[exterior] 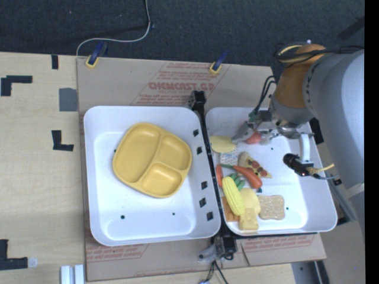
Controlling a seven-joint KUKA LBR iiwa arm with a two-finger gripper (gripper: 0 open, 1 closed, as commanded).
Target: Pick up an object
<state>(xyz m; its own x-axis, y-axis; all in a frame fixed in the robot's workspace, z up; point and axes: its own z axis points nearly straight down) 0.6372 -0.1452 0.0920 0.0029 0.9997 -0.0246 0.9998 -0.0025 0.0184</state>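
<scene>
Nearest the lower edge of the view, a slice of toast (272, 206), flat and speckled brown with a rounded top, is seen in the right bin (317, 215) beside a pale yellow block of cheese (249, 208). Just left of these, a corn cob (232, 194) with a ribbed, bumpy surface is laid with its long axis running from the upper left to the lower right. Above it, a smooth red chili pepper (247, 176) is set at a slant, its length running from upper left to lower right, and a pizza slice (256, 167) with dark spots is placed against it. A flat, pale yellow chip-like piece (222, 144) is found near the bin's left wall. The gripper (256, 134) is held low over the upper part of the right bin, and a small reddish-orange item (254, 138) is seen at its tip; whether the claw is apart or clamped cannot be told. In the left bin (100, 218), a glossy yellow plastic plate (152, 159) with three compartments is set at a tilt to the bin's sides. Both bins are smooth white plastic on brown cardboard (172, 81).
</scene>
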